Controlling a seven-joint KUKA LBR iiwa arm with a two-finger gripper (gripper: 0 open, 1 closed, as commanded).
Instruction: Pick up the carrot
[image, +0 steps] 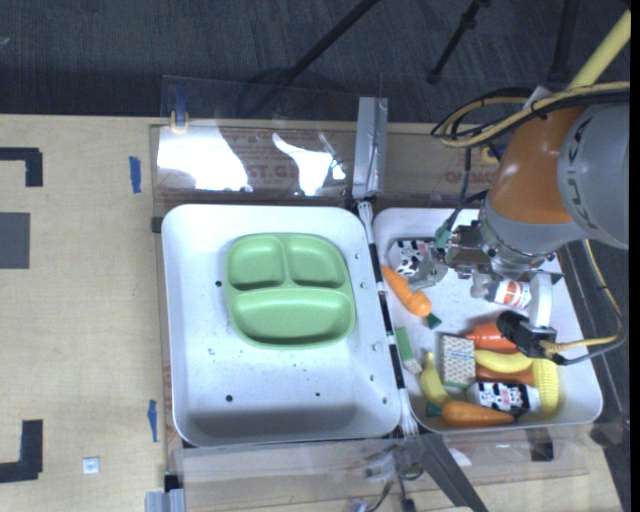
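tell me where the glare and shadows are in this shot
Camera view: strong white glare on the clear sheet behind the left bin; soft shadow along that bin's near edge, in front of the green tray; the right bin lies evenly lit, and the carrot is slightly soft.

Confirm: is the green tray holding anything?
Empty. The green tray in the left bin shows three bare compartments.

Grey arm (600, 180), orange band (540, 170)

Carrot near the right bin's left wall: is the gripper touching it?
Cannot tell. In the camera view the gripper sits right beside the carrot, and the slanted angle shows neither plain contact nor a clear gap.
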